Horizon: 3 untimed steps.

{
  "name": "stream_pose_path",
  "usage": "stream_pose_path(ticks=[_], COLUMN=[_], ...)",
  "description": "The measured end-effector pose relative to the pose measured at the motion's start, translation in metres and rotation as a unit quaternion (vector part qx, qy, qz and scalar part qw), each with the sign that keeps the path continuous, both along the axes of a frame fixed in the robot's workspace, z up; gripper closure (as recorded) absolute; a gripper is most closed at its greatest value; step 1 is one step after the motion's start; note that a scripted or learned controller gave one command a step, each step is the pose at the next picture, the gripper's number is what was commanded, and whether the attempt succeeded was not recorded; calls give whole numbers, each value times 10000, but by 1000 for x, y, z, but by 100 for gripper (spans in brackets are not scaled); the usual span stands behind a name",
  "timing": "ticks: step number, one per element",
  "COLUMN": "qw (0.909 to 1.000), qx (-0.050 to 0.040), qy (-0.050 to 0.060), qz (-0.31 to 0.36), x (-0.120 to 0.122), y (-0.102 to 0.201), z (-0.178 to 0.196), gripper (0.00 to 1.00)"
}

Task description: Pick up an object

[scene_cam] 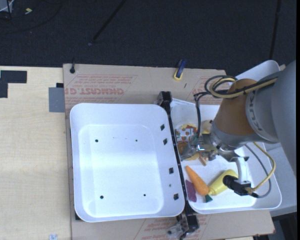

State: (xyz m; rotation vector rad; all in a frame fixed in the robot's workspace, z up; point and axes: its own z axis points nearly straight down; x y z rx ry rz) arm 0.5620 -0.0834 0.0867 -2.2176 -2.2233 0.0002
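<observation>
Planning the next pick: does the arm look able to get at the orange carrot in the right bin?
Probably yes. The carrot lies uncovered just below the gripper, with only a yellow item close beside it.

Pale wooden bench (25, 174) beneath dark floor (140, 24) with cables.
</observation>
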Motion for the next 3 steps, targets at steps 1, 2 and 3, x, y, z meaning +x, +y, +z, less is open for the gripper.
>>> stream_pose_path(ticks=[1,2,3], qw=[10000,10000,10000], qx=[-4,5,0], qy=[-9,22,-96], qz=[-7,-19,22], x=[49,46,78], y=[0,-1,64], z=[1,11,232], gripper=[0,100,100])
